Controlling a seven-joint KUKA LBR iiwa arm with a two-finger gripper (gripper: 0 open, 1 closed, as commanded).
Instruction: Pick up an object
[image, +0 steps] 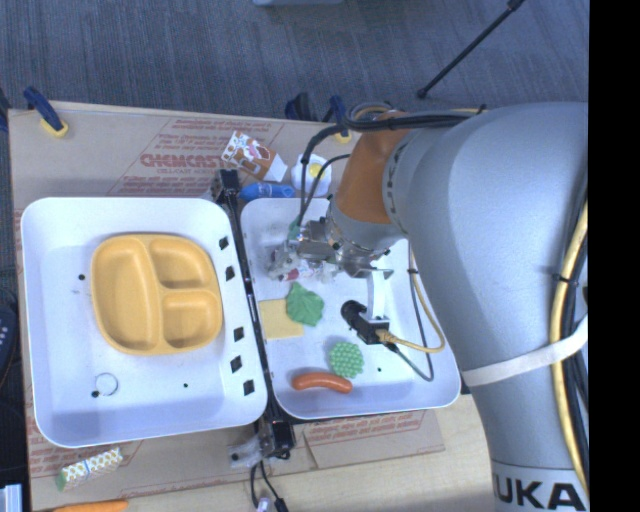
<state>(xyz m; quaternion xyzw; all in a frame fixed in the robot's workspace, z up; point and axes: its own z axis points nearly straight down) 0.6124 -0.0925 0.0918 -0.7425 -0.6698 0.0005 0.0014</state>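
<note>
A grey arm (480, 250) with an orange band (365, 185) reaches in from the right and bends down into the right bin (435, 385), its tool (300, 255) low over that bin's upper half. The arm's bulk covers much of the wrist, and whether the tool is spread or pressed together cannot be told from this slanted view; nothing can be seen pinched in it.

Candidates for the pick lie loose on the right bin's floor, below the tool: a green leaf (305, 303), a yellow slice (279, 320) partly under the leaf's left edge, a green dotted ball (346, 358) and, nearest the front wall, a sausage (321, 381). The leaf is closest to the tool, so it looks the likeliest target, though that is a judgement only. The objects sit apart enough that a straight descent onto one should not disturb the rest, save the leaf and slice, which overlap.

The left bin (40, 300) carries a yellow divided tray (155, 290), lying flat and well away from the arm, probably as the drop-off side. Both bins rest side by side on cardboard (180, 150) spread over the tabletop, clipped at the far left corner by a blue clamp (45, 110). A yellow cable (425, 335) loops from the wrist across the right bin.
</note>
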